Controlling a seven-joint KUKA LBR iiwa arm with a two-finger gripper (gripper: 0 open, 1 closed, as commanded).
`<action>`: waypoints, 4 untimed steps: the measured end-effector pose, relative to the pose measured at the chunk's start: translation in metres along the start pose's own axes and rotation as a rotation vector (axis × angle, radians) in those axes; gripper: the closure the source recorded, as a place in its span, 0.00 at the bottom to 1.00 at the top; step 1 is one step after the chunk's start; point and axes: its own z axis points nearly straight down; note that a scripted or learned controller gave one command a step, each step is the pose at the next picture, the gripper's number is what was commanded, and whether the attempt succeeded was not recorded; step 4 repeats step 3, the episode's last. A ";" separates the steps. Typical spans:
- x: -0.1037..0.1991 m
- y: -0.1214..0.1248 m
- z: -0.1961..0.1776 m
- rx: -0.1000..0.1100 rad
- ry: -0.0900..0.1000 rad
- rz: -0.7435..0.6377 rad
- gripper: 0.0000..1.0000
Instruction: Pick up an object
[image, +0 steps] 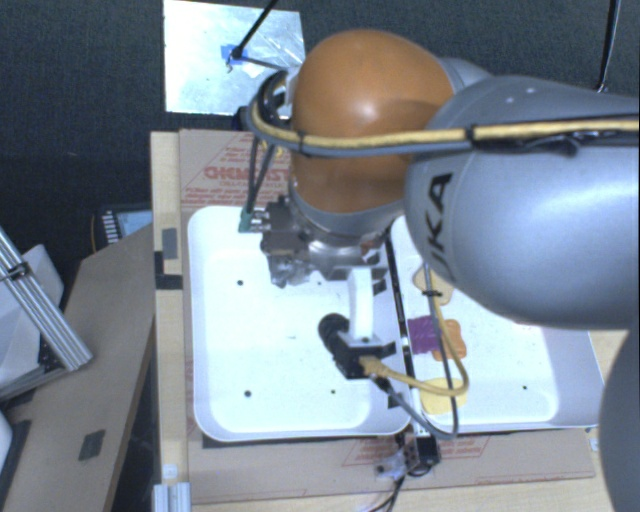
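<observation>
Dark backdrop, cardboard (215, 165) on the bench, two white bins side by side. Your arm (520, 230) covers most of the right bin (520, 400). The gripper (290, 262) hangs over bare floor in the left bin (215, 300), toward its far end. Jaw state: can't tell, the wrist blocks it, and I see nothing held. Your candidates sit in the right bin, close to the wall between the bins: a purple piece (424, 335) with an orange piece (455, 340) touching or just beside it, and a yellow piece (437, 398) nearer the front rim. All look small, so probably light; stiff or soft I can't tell. I'd go for the purple one, across its narrow width. Watch the wall and the orange neighbour, since the gap there looks tight.
</observation>
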 end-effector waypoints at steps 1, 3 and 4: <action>-0.002 0.038 0.262 0.006 -0.004 0.004 1.00; -0.001 0.039 0.233 0.003 0.000 0.005 1.00; -0.001 0.039 0.233 0.003 0.000 0.005 1.00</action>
